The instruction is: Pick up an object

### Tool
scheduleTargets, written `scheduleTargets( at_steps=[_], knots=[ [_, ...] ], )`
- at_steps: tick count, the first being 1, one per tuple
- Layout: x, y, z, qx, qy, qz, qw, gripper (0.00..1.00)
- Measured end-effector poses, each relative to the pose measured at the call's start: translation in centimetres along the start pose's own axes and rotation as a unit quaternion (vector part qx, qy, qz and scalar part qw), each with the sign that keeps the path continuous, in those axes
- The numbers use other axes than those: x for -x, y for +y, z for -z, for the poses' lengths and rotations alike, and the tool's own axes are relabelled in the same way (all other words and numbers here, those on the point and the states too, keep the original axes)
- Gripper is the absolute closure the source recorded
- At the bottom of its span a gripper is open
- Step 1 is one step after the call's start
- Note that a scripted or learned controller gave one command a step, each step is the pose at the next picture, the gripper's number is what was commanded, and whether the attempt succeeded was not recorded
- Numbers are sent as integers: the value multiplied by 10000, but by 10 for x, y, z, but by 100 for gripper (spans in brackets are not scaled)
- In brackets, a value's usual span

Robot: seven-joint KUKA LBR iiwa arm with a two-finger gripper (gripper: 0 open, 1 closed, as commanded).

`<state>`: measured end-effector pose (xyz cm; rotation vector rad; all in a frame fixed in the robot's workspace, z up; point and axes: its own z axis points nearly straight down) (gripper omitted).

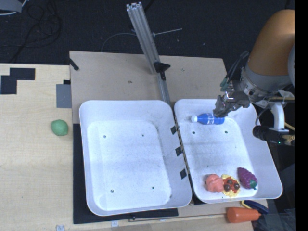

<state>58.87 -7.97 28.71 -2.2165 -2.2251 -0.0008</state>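
Bins: 2 white, side by side. Right bin [260, 150] holds 1 blue bottle [210, 119] near its far edge and 3 toy foods in its near corner: orange [214, 183], yellow-red [231, 185], purple [247, 177]. Gripper [222, 110] sits at the bottle's right end; finger spread cannot be told. No legible writing.

The left bin [91, 110], at centre frame, has a bare floor with open room across it, and most of the right bin [269, 172] is open too. Obstacles there are a blue bottle [210, 119] near its upper edge and three toys in the lower right corner: an orange piece [213, 183], a yellow piece [231, 185] and a purple piece [247, 177]. A slanted metal post [148, 49] rises at upper centre, just behind the bins.
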Motion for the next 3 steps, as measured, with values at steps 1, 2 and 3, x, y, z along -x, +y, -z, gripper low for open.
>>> scheduleTargets(
  at_steps=[1, 2, 3],
  knots=[
    [-47, 12, -8, -4, -1, -3, 10000, 100],
    [-103, 9, -29, -9, -1, -1, 10000, 100],
    [-155, 12, -28, -2, -1, -3, 10000, 100]
  ],
)
